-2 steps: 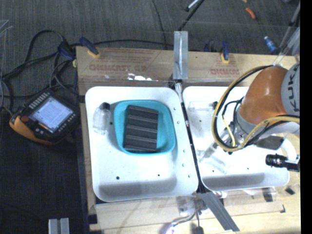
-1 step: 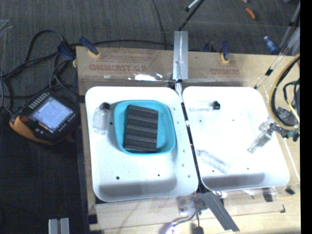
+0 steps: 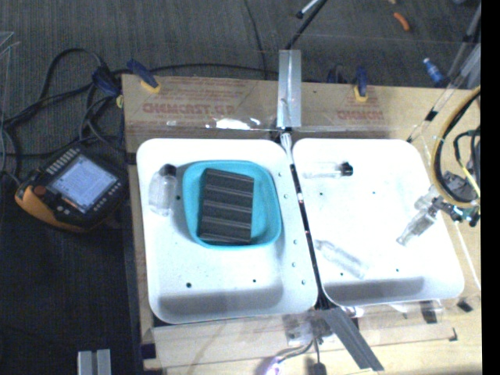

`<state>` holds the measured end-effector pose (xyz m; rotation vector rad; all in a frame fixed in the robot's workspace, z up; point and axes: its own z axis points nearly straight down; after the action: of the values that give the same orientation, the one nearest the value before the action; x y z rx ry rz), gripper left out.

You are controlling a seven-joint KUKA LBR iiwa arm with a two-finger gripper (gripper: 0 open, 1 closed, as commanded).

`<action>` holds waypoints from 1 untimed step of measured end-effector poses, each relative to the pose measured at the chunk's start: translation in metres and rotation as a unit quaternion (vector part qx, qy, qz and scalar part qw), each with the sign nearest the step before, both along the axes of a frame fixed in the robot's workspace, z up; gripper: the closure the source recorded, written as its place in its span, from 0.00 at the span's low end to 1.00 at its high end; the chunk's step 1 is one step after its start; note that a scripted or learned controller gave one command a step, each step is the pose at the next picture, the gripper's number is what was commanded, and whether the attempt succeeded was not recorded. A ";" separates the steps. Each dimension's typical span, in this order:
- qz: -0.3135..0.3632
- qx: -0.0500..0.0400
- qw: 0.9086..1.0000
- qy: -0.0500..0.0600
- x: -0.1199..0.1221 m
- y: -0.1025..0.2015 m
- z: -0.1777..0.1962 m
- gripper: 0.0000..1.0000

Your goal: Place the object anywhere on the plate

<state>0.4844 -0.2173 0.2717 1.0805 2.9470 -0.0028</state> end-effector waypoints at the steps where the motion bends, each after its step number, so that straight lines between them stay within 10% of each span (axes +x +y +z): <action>1: -0.007 0.001 1.000 -0.001 0.038 -0.005 0.163 0.00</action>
<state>0.5220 -0.2225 0.4350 1.1003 2.9380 0.0003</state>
